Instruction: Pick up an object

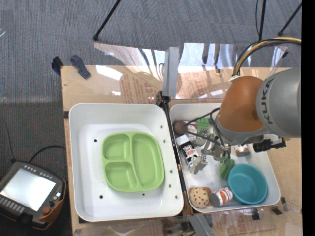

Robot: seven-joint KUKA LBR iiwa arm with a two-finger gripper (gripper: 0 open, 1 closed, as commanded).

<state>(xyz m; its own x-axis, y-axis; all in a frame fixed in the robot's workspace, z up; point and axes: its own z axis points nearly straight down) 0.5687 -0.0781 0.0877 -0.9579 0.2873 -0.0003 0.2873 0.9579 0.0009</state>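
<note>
While the gripper [201,162] is hanging low over the middle of the right bin [273,180], its two grey fingers [198,166] are standing a little apart with nothing visibly clamped between them. Just to their left, a small black-and-white carton [190,153] is lying near the bin's left wall, close beside the fingertips; contact cannot be made out. A green item [226,168] is lying just to the right of the fingers, partly under the wrist. A teal bowl [247,183] is sitting toward the bin's near right corner, with a small can [222,196] on its side touching its left rim and a cookie [200,196] at the near left corner. A green divided plate [133,161] is resting in the middle of the left bin [83,122].
</note>
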